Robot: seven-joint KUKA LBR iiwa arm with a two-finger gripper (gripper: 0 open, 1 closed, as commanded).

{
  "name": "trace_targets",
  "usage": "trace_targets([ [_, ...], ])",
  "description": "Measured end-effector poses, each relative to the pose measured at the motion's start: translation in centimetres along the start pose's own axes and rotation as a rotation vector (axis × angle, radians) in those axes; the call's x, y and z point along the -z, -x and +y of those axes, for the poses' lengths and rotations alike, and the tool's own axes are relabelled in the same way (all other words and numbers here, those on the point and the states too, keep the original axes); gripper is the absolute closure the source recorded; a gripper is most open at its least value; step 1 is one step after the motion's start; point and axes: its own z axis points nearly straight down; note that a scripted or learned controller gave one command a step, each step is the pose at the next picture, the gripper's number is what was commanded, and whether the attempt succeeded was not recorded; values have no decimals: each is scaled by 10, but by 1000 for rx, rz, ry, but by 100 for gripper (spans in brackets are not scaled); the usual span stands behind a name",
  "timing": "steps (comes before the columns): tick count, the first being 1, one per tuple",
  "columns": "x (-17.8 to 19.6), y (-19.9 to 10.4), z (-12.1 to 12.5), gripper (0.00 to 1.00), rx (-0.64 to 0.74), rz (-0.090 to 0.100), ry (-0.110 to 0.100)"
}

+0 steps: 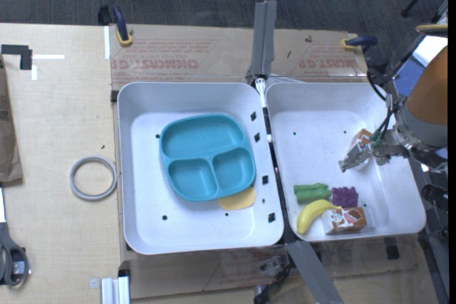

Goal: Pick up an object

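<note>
Near the front right corner of the right bin (pixel 399 228) lie the candidate objects: a banana (pixel 311 215), a green piece (pixel 311 191) just behind it, a purple grape cluster (pixel 344 195) and a small carton (pixel 346 220) touching the banana's end. All are probably light toys. The banana looks hard, smooth and curved, so a hold across its thick middle seems safest. The carton is flat-sided and perhaps slightly crushable, best taken across its narrow faces. The tool (pixel 354 159) hangs over the bin's middle right, well behind this group, beside an orange-and-white scrap (pixel 363 139); whether its fingers are spread or closed cannot be told. Across the divider, the left bin (pixel 135 174) holds a blue divided plate (pixel 206 156) covering part of a yellow disc (pixel 239 200). On the worktop (pixel 57 117), at left, lies a tape ring (pixel 92 177).
</note>
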Motion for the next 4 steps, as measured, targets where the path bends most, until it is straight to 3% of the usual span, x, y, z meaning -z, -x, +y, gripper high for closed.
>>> trace_targets([
  [1, -29, 50, 82, 0, 81, -1, 3],
  [2, -48, 62, 70, 0, 321, -17, 30],
  [3, -33, 64, 75, 100, 321, -30, 44],
  [4, -36, 64, 73, 0, 320, -25, 37],
])
